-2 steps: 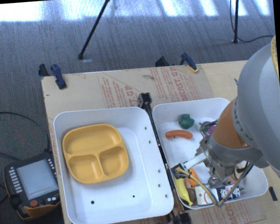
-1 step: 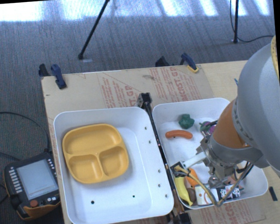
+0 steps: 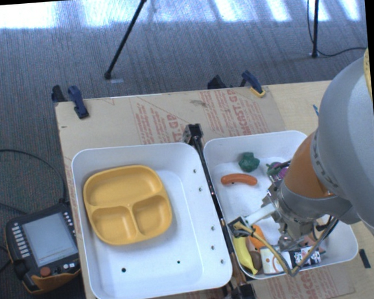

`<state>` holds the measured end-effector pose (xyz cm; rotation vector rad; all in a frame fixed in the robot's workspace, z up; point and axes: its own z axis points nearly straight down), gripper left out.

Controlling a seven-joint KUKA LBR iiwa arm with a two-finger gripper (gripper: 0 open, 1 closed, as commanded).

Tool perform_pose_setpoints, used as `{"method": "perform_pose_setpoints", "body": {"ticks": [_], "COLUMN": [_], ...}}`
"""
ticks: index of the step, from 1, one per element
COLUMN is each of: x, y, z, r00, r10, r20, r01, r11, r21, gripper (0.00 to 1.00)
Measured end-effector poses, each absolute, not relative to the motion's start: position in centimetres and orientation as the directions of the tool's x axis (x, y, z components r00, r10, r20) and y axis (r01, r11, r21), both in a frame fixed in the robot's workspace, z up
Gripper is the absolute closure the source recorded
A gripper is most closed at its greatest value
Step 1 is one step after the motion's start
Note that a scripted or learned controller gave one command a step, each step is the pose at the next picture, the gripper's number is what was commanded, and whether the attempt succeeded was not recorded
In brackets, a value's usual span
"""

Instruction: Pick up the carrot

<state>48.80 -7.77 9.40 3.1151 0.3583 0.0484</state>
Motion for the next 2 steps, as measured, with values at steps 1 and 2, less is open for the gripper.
{"method": "perform_pose_setpoints", "body": {"ticks": [1, 2], "x": [48.69, 48.12], "y": [-7.82, -7.83], "z": [9.32, 8.96], "r00": [0.944, 0.785], "r10": [0.328, 0.620], "r20": [0.025, 0.012], "r01": [0.328, 0.620], "r11": [-0.945, -0.785], "r21": [0.001, 0.003], "gripper": [0.00, 0.00]}}
